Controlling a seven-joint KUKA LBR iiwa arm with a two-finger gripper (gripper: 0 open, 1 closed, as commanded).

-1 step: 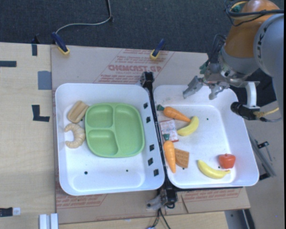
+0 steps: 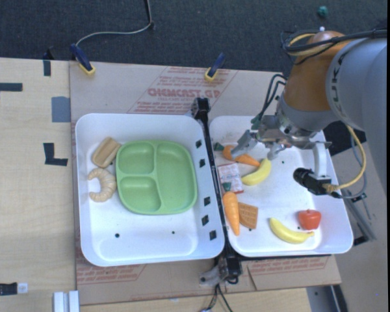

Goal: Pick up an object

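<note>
Claw (image 2: 260,147): spread open over right bin (image 2: 338,239), nothing held; carrot (image 2: 242,156) at its 8 o'clock, likely target.

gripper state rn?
Gripper: open, holding nothing, fingers spread above the right bin near a small carrot and a banana.

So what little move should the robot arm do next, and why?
Probably drop straight down and close. The gripper hovers open over the right bin, its fingers on either side of a small carrot, next to a banana. Nothing is between the fingers yet, so lowering onto the carrot looks like the nearest grab.
</note>
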